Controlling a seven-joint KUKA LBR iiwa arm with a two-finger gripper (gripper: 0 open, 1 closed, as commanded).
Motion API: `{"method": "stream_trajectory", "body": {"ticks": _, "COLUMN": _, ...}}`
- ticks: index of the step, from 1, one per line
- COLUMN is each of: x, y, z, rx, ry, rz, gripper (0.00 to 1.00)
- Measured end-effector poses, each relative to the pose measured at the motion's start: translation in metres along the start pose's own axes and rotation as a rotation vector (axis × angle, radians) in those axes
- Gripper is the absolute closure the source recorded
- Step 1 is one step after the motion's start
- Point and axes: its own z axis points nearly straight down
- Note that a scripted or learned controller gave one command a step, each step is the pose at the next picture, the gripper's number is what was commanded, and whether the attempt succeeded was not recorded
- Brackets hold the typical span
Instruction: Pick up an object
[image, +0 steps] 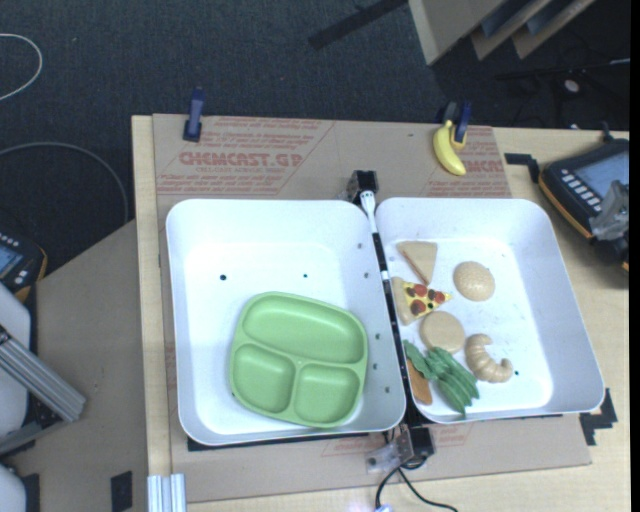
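- I'm eyeing the croissant (489, 357) in the right bin (560, 300): probably light, rigid plastic, slippery; I'm favouring its narrow middle.
- I'm unable to tell the tool's state.

Left shallow white bin (190, 300): light green three-compartment plastic tray (298, 356) fills the lower centre. Bare floor lies along the top and down the left side, open from above.

Right shallow white bin (560, 300): toy foods crowd the left half, close together or touching: tan wedge (418, 259), pizza slice (421, 297), round beige bun (474, 280), flat round cookie (442, 330), croissant (486, 357), green pea pods (447, 373). Gaps between them are narrow. Right strip and top edge are bare.
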Motion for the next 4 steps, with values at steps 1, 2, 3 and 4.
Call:
{"method": "stream_trajectory", "body": {"ticks": 1, "x": 0.017, "y": -0.017, "z": 0.079, "rx": 0.013, "ry": 0.005, "rz": -0.005, "gripper": 1.00}}
{"method": "stream_trajectory", "body": {"ticks": 2, "x": 0.001, "y": -0.013, "z": -0.115, "rx": -0.018, "ry": -0.004, "rz": -0.006, "gripper": 1.00}}
{"method": "stream_trajectory", "body": {"ticks": 3, "x": 0.008, "y": -0.016, "z": -0.014, "rx": 0.014, "ry": 0.005, "rz": -0.005, "gripper": 1.00}}
{"method": "stream_trajectory", "body": {"ticks": 4, "x": 0.032, "y": -0.016, "z": 0.073, "rx": 0.014, "ry": 0.005, "rz": -0.007, "gripper": 1.00}}
